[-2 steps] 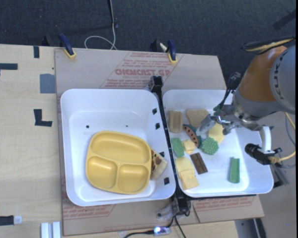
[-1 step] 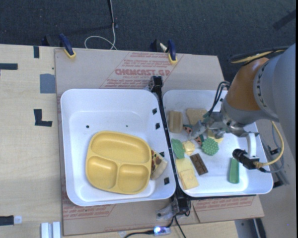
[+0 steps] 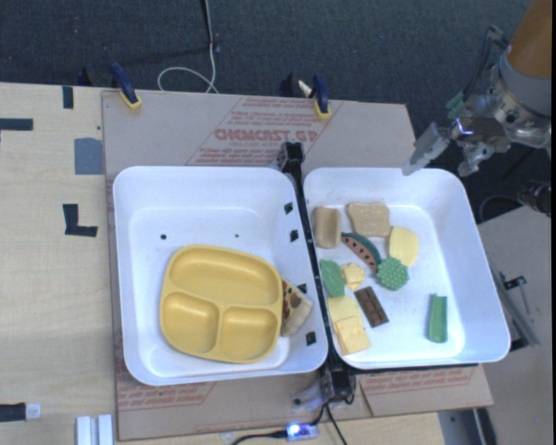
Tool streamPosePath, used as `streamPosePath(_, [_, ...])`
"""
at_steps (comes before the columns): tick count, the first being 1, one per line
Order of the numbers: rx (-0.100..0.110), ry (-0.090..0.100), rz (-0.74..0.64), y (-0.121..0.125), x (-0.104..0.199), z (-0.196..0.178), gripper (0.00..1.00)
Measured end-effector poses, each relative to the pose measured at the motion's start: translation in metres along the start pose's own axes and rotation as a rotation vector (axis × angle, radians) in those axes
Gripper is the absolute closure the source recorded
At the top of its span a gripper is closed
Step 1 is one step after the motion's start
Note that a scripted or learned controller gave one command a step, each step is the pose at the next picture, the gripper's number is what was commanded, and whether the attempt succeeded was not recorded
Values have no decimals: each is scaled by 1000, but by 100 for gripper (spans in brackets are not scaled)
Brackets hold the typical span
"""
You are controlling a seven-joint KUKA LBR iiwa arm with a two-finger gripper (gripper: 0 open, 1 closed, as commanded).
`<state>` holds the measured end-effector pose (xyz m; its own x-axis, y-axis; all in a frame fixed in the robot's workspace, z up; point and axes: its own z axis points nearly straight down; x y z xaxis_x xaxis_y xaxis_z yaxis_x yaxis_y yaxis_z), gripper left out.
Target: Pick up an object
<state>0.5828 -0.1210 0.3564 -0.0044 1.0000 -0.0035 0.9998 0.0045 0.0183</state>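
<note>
Toy food pieces (image 3: 369, 265) well below the open fingers (image 3: 424, 151)

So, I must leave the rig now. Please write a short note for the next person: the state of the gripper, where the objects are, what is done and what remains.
Gripper: open, holding nothing, raised near the far right corner of the right bin.
Right bin: tan bread piece, brown piece, yellow round piece, watermelon slice, green bumpy piece, brown bar, yellow slices, green stick lying apart near the right wall.
Left bin: yellow divided tray, pizza slice beside it.
Done: no pick yet.
Left: descend, grasp one object, lift it.
</note>
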Motion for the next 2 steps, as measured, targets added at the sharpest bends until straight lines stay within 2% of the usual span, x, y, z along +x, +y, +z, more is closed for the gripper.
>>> streamPosePath(1, [38, 7, 6, -47, -6, 194, 0])
streamPosePath(2, [10, 3, 2, -41, -22, 251, 0])
